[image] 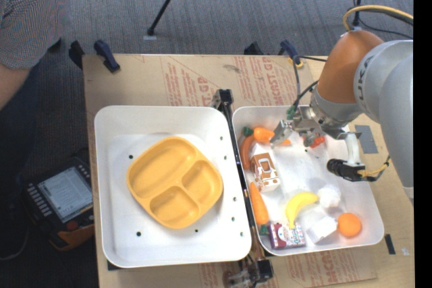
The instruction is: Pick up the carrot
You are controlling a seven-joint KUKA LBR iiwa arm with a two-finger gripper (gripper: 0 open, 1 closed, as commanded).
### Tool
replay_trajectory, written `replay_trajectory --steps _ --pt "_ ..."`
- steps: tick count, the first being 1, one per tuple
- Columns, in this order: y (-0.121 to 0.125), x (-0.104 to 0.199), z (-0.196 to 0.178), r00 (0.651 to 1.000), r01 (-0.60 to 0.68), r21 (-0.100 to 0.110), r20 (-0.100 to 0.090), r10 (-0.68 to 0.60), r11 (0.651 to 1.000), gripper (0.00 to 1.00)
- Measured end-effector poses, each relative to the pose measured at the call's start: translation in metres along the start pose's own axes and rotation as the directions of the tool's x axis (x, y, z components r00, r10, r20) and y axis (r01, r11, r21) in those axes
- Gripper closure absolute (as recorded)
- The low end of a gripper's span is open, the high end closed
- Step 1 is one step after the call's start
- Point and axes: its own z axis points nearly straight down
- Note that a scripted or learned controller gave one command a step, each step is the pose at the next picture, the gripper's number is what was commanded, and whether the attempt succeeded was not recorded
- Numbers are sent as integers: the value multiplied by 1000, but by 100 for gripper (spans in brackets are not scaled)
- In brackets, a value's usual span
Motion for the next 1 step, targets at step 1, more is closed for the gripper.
replay_trajectory --steps 1 --pt "0 41 10 1000 7 1 0 -7 1000 0"
